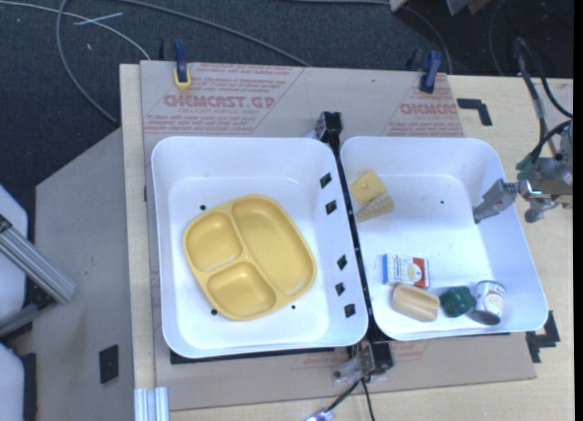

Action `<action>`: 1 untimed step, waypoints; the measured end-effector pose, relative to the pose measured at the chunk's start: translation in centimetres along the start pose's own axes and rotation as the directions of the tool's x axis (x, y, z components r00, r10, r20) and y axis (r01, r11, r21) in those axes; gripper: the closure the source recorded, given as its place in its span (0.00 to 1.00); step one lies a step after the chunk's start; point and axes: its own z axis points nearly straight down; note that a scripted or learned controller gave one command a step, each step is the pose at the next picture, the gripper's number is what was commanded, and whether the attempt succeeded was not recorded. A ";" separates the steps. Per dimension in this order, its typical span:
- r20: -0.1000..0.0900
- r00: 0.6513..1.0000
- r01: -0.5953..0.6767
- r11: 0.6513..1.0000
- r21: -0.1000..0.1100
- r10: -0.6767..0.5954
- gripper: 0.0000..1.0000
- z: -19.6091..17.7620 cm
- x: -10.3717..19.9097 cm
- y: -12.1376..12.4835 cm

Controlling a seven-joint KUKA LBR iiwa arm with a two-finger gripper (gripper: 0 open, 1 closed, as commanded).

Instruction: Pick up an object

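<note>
A robotics lab: clamped board bearing two white bins, loose cables on dark carpet.

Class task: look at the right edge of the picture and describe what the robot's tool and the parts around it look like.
The tool is a small grey metal piece with an angular, slanted shape, set on a pale metallic block. Dark cables loop above it, with small teal-green fittings near the block. It is too small to make out markings.

Count, camera view — two white bins: left bin, right bin.

Left bin: one yellow divided tray.

Right bin, five items — one yellow sponge, one small box, one bread roll, one green object, one can.

Two blue clamps.
</note>
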 end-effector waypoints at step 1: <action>0.003 1.000 0.004 1.000 -0.013 -0.004 0.00 -0.7 0.1 0.2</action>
